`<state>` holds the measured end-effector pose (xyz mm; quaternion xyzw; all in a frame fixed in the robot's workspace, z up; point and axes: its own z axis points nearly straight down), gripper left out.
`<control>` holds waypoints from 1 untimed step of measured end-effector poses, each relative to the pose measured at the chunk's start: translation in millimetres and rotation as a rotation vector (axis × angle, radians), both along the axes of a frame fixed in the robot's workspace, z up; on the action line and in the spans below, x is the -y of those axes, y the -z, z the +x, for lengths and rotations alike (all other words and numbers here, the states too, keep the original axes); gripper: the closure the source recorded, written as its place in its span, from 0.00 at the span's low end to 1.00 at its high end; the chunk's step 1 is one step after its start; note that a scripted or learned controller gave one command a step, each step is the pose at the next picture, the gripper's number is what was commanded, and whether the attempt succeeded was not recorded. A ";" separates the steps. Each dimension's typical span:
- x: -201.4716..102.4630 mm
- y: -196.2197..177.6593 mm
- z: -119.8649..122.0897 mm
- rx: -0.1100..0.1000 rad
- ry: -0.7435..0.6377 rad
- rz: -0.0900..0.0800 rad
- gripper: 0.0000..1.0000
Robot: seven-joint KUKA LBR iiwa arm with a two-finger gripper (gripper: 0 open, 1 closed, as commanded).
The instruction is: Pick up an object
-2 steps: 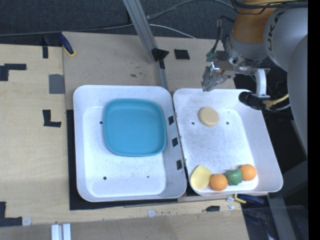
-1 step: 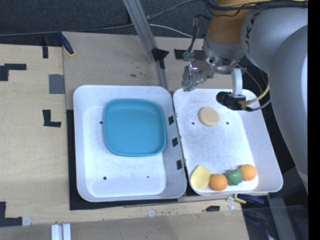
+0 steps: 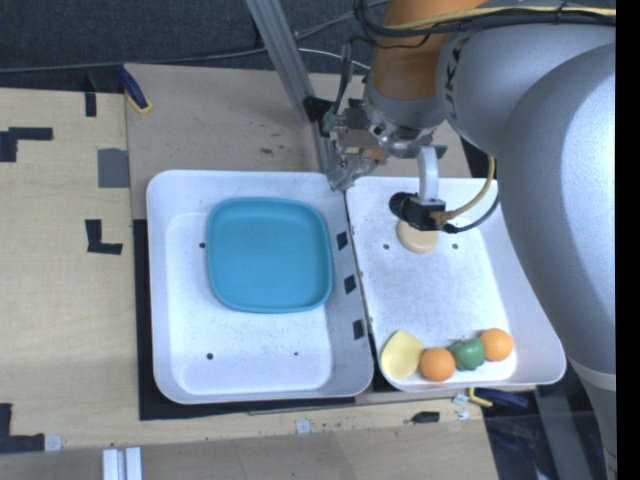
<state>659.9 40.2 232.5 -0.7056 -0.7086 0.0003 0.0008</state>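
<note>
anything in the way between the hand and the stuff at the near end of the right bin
Nothing visible does. The hand is at the far end of the right bin; the yellow piece, orange balls and green piece sit along its near edge, with bare floor between.

A pale wooden counter [image 3: 60, 298] fills most of the view under even light. Short black tape marks [image 3: 98, 236] and a grey square patch [image 3: 113, 166] sit on its left part. A black mat [image 3: 143, 308] lies on it. Beyond its far edge is a dark grey textured surface [image 3: 150, 13], crossed by a slanted metal rail [image 3: 285, 53].
</note>
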 end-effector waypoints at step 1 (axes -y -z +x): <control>-46.5 -4.5 -2.6 0.001 0.000 0.000 1.00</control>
